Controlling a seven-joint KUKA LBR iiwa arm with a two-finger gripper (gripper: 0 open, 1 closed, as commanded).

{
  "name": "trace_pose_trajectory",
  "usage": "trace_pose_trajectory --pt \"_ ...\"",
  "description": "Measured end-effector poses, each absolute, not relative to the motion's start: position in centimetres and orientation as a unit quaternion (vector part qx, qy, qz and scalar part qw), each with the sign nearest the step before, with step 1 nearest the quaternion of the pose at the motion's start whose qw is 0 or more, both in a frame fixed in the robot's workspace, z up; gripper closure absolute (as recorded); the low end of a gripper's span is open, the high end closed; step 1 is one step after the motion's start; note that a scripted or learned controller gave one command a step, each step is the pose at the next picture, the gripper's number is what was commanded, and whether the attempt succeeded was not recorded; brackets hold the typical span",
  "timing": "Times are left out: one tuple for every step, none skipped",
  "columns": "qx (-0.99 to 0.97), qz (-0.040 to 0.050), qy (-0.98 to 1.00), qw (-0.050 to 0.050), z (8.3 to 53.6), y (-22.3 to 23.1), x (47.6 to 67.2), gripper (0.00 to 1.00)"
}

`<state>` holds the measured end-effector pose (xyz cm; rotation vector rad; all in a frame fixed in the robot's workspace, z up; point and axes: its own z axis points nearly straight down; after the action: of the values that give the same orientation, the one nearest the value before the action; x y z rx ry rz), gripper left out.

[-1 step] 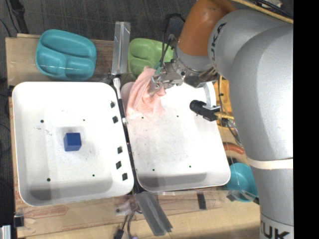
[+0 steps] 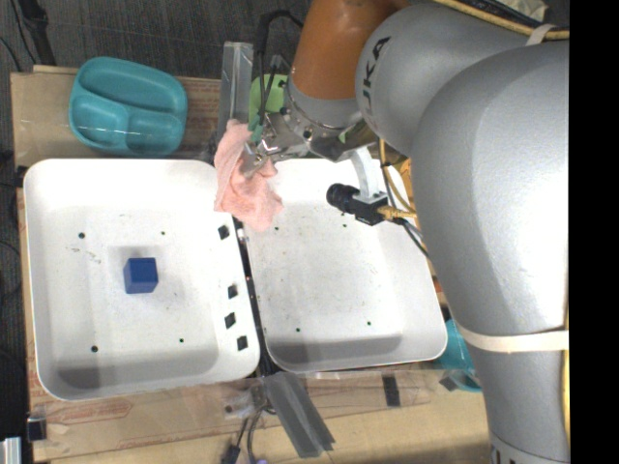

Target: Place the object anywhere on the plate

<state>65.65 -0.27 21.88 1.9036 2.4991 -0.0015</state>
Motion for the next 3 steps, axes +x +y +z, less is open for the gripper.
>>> trace_pose_trajectory --pt "0.579 -0.0021 0.815 -0.002 24.5 9.1 63.1 1.0" --pt "0.582 -0.0021 0.813 -0.001 19.8 16.3 58.9 1.0" --pt "0.637 -0.0024 0.771 -0.001 11.9 20.9 52.7 1.0"
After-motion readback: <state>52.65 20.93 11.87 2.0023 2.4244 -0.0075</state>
